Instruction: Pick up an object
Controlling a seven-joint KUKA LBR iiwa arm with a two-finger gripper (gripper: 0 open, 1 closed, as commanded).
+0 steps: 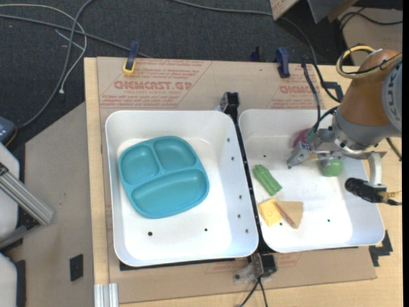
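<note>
Hovering at the frame's right over the right bin (358,235), the gripper (314,151) left its jaw state impossible to tell, so descending squarely onto the green object (266,179) nearby, lower left, seemed wisest.

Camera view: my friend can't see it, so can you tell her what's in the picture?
A grey robot arm reaches from the right into the right white bin, its gripper low above a green block, a yellow block and a tan wedge. The left bin holds a blue divided plate.
</note>
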